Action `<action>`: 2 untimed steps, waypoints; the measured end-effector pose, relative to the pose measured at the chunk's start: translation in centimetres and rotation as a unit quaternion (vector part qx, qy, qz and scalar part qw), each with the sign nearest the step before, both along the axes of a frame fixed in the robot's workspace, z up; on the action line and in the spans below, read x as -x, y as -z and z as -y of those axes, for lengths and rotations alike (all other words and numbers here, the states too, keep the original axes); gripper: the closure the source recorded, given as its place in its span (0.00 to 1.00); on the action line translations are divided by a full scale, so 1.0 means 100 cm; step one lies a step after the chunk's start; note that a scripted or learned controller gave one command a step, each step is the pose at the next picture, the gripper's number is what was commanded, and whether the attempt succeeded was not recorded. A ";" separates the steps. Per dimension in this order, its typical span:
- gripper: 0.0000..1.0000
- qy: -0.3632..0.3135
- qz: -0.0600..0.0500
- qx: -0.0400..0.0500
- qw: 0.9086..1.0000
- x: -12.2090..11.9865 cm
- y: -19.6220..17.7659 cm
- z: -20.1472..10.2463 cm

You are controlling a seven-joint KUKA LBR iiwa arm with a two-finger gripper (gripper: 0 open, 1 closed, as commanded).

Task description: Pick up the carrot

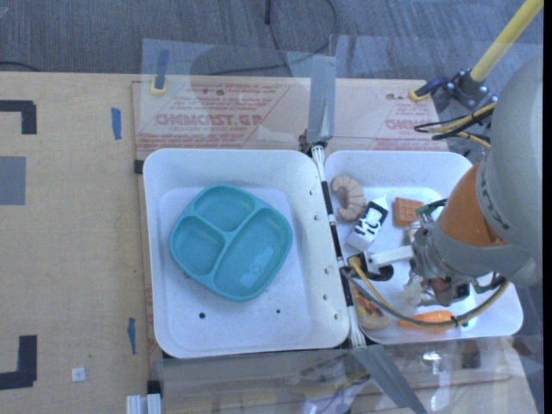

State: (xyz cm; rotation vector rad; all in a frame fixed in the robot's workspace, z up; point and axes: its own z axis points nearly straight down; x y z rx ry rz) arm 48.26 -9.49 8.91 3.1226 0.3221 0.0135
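The grey arm [509, 179] reaches in from the right and hangs over the right bin [509, 317], its orange band [470, 218] just above the wrist. The claw [423, 287] sits low over the bin's front half, pointing down toward the bin floor. Cables and the wrist housing crowd it, so whether it is open or closed cannot be told, and nothing can be seen gripped in it.

The carrot [429, 317] lies on the floor of the right bin near its front wall — a slim orange piece stretched left to right, just in front of the claw and very near it; contact cannot be judged.

Other things share that bin. A tan, ridged croissant-like pastry [349, 195] lies toward the back left corner. Beside it sits a small black-and-white block [369, 222], and to the right of that a flat orange-brown cracker-like square [405, 210]. A rounded tan piece [373, 316] rests in the front left corner, partly crossed by a yellow and black cable [379, 304].

The left bin [164, 179] holds a teal divided plate [231, 241] with three compartments, lying flat near the middle, tilted a little in plan.

Both bins stand side by side on the wooden counter [69, 231], which carries black tape marks [24, 117] and blue tape strips [116, 124] on its left part. Behind the bins lies a cardboard sheet with red print [216, 110].
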 end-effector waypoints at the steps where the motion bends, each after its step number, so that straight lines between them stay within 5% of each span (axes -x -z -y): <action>1: 1.00 0.001 0.000 0.000 1.000 0.000 0.000 0.000; 2: 1.00 0.002 0.000 0.001 1.000 0.000 0.000 -0.001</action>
